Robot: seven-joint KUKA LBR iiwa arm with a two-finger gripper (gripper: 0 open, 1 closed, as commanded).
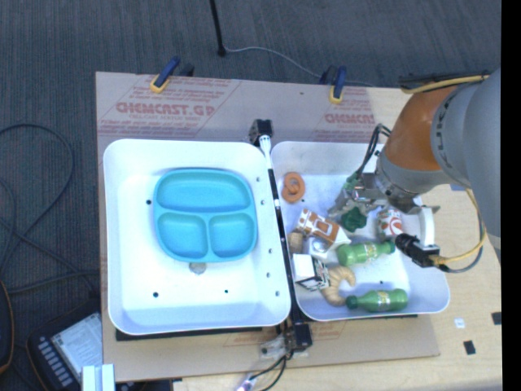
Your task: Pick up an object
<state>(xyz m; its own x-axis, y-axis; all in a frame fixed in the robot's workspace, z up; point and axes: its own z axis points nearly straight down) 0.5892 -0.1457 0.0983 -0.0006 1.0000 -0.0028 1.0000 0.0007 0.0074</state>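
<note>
The gripper hangs low in the right bin, over a small dark green toy just beside a green bottle; whether it grips anything, I cannot tell. The board under the bins reads "CHEMCAST GP" in faded red letters.

The one camera is sitting fixed above the bench, looking down at a slant from far enough off to be taking in both white bins whole, the left bin and the right bin, along with the dark carpet beyond the far edge. The arm is reaching in from the right side of the view, partly covering the right bin's far corner
</note>
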